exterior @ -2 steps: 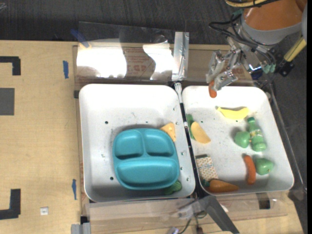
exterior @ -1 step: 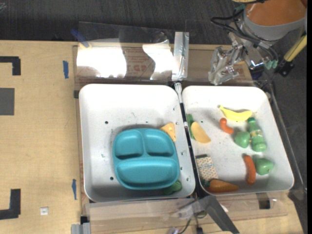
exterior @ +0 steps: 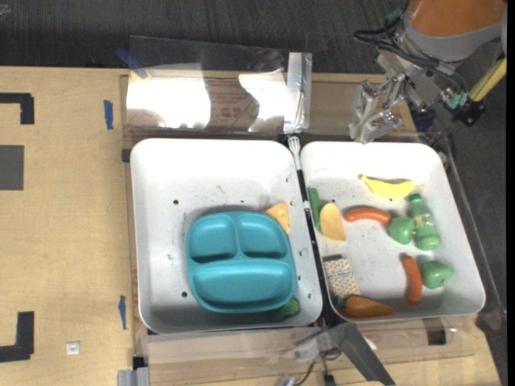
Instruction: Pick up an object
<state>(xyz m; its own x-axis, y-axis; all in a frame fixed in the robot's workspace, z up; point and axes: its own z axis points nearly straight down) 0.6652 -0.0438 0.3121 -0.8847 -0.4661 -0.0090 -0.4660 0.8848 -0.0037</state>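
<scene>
A: Where is there open room?

B: The left shallow white bin [exterior: 153,175] is bare along its back edge, behind a teal divided plastic tray [exterior: 240,260].

A: And the arm?

B: Its metal two-finger end effector [exterior: 378,119] hovers above the right white bin's [exterior: 463,240] back rim, open, gripping nothing. A yellow banana-shaped toy [exterior: 388,187] lies below. The arm is cut off.

A dark grey carpet [exterior: 201,6] lay behind the bench — its top [exterior: 60,215] was pale brown board, marked with black squares [exterior: 11,167] and blue tape strips [exterior: 108,112].
</scene>
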